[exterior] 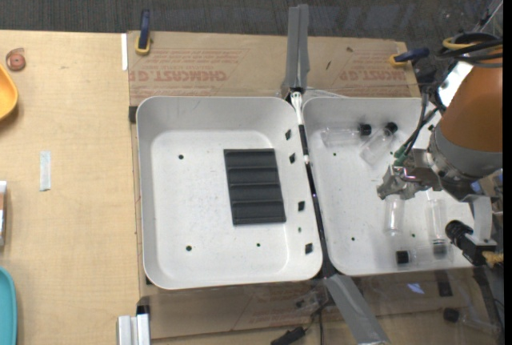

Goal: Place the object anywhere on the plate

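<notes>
A black ribbed plate (254, 186) lies flat in the middle of the left bin (160, 199). In the right bin (344, 239) lie several clear plastic bottles with black caps: one near the back (346, 135), one beside it (376, 150), and one just below the gripper (394, 217). My gripper (398, 182) hangs low over the right bin's middle, above these bottles. The bottles are see-through and hard to make out, so I cannot tell whether one is in the gripper.
Another clear bottle (437, 225) and a loose black cap (402, 257) sit near the right bin's front. The grey arm with its orange band (474, 115) covers the bin's right side. A raised divider (306, 167) separates the bins.
</notes>
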`<state>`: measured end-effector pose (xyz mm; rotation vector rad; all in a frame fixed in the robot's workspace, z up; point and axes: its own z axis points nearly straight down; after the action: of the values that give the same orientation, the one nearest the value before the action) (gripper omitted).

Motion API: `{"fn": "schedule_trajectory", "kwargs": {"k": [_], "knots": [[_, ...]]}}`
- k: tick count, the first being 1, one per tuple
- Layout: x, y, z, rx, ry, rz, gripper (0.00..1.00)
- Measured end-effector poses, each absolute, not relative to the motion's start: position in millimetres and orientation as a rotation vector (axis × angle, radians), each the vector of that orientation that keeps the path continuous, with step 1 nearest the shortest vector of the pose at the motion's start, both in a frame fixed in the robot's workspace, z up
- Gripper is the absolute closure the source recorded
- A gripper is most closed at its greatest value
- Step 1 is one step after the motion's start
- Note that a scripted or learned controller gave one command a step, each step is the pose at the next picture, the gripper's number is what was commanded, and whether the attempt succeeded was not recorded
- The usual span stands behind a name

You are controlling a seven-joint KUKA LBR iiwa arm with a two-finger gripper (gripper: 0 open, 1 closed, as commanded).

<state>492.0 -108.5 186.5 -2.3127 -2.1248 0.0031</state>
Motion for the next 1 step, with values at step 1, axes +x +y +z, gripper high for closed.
{"fn": "schedule_trajectory", "kwargs": {"k": [1], "knots": [[560.2, -56.8, 190.9, -2.153, -2.285, 0.006, 1.0]]}}
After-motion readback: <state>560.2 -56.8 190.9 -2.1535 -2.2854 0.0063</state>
